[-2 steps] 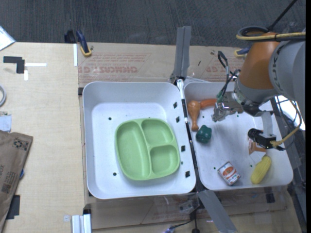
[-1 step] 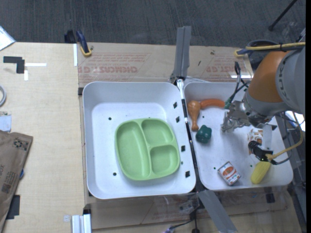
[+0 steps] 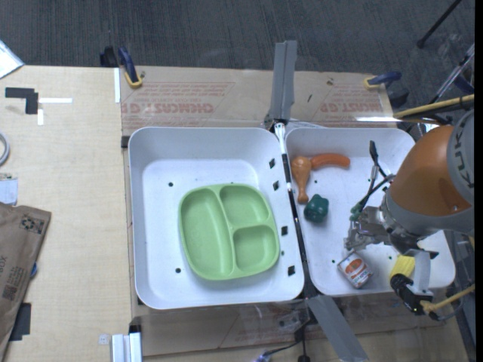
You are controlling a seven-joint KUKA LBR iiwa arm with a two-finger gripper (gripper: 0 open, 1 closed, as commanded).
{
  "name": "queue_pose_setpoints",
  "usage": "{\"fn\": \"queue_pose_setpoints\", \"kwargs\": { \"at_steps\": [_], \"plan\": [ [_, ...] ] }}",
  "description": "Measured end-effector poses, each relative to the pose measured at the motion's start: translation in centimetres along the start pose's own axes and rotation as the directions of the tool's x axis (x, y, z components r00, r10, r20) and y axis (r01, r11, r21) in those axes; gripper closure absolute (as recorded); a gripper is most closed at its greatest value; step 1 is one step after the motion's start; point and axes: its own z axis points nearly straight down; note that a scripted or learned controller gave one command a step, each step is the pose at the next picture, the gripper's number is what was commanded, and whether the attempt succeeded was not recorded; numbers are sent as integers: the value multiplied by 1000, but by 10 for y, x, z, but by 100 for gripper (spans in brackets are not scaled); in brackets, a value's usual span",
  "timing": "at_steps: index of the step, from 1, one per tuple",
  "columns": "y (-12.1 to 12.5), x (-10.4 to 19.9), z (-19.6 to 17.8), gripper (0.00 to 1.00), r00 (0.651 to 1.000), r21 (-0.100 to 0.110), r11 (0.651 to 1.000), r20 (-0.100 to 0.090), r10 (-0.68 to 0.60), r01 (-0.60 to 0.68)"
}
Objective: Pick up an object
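We see the gripper (image 3: 361, 236) low over the right bin (image 3: 332, 277), near its front edge, the grey arm (image 3: 434, 183) with its orange band reaching in from the right side. Whether its fingers are spread or pressed together we cannot tell; nothing shows pinched between them. Just in front of it, toward the bin's front edge, lies a small can (image 3: 355, 270) with a red and white label, its long axis slanting toward the front right corner. We judge this the nearest thing to take, a short drop forward and down. Farther off, toward the bin's left wall, sits a green pepper (image 3: 316, 209); beyond it a drumstick (image 3: 301, 176) lies along that wall, and an orange carrot (image 3: 330, 160) lies crosswise near the back edge. The left bin (image 3: 151, 202) carries a green divided plate (image 3: 229, 231). On the cardboard (image 3: 189, 96) behind the bins we read red print, upside down, that looks like "CHEMCAST GP".
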Motion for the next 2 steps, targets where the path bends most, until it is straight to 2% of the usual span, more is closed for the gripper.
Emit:
{"fn": "queue_pose_setpoints", "kwargs": {
  "at_steps": [1, 2],
  "plan": [
    [55, -31, -38, 0, 981, -2, 981, 1, -192, 192],
    [55, -32, -45, 100, 982, 1, 982, 1, -189, 189]
  ]
}}
